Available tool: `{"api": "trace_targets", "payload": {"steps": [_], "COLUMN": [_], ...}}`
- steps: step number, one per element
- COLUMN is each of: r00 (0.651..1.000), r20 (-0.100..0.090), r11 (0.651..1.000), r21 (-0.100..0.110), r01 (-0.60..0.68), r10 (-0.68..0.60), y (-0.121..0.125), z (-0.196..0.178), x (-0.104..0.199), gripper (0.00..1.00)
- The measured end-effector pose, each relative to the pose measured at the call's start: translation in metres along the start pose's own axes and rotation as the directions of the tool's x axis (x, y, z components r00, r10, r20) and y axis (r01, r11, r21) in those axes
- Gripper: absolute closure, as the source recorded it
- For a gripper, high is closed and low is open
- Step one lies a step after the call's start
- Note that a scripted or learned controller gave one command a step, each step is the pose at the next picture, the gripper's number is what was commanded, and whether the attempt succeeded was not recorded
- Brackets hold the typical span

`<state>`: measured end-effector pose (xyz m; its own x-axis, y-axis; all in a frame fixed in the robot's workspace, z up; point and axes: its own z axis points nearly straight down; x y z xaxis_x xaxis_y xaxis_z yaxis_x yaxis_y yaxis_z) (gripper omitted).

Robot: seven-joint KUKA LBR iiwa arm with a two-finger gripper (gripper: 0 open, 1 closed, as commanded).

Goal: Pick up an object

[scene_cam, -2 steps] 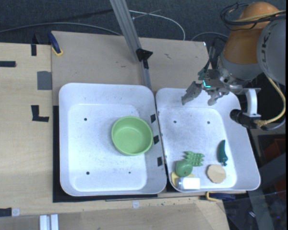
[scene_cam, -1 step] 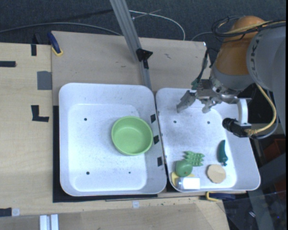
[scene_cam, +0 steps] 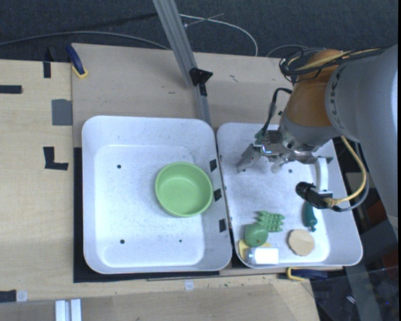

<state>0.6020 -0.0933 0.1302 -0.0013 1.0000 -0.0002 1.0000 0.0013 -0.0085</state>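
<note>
Nearest the camera, along the right bin's front edge, lie a white block, a green toy, a spiky green piece and a tan disc; a teal piece sits just behind. The left bin holds a green bowl. The gripper hovers over the right bin's rear with fingers spread and nothing between them. The disc looks light, stiff and flat, probably best pinched across its edges; the bowl's thin rim looks slippery
</note>
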Motion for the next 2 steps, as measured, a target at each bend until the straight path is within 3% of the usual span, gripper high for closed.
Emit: {"api": "trace_targets", "payload": {"steps": [1,2], "r00": [1.000,1.000], "r20": [0.002,0.000], "r11": [1.000,1.000], "r21": [-0.007,-0.006], "r01": [0.001,0.001], "r10": [-0.001,-0.001], "y": [0.000,0.000], "z": [0.043,0.032], "x": [0.001,0.001], "gripper": [0.00,1.00]}}
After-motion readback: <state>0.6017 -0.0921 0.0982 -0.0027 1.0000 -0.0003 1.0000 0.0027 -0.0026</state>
